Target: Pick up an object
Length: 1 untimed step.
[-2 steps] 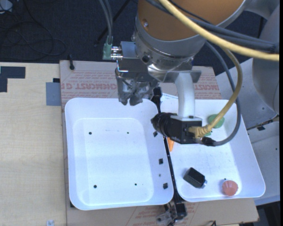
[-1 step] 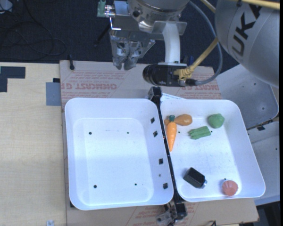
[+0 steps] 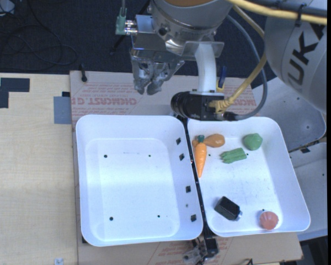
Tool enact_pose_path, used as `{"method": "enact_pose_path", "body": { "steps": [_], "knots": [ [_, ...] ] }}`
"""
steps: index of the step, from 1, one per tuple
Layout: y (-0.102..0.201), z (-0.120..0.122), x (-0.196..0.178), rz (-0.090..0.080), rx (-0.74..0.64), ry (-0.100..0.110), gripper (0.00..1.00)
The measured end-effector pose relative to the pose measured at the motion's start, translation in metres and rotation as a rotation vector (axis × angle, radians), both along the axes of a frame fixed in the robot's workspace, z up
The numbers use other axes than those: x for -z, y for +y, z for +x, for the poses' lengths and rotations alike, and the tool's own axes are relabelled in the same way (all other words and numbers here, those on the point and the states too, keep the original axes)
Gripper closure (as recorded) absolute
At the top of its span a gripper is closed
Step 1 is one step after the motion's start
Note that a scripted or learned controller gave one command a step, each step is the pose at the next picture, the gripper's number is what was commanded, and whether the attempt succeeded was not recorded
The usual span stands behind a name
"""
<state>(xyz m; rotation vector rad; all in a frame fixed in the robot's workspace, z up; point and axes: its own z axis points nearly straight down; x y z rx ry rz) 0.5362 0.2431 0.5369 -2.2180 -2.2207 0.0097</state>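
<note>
The grey two-finger gripper (image 3: 149, 86) hangs high beyond the bins, fingers drawn together on nothing, probably parked clear of the camera's view, while the orange plastic carrot (image 3: 199, 156) lies below and right of it in the right-hand white bin (image 3: 289, 164).

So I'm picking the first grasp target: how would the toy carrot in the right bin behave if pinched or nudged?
The toy carrot looks moulded and stiff, so it probably won't flop. Its round, tapered body may roll or pivot when nudged. It lies against the right bin's left wall, touching the orange piece, so fingers may have little room there.
</note>
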Motion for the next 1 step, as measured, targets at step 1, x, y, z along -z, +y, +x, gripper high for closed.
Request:
{"method": "enact_pose_path", "body": {
  "steps": [1],
  "knots": [
    [-0.0002,-0.0108,0.0000,0.000,0.000,0.000,1.00]
  ]
}}
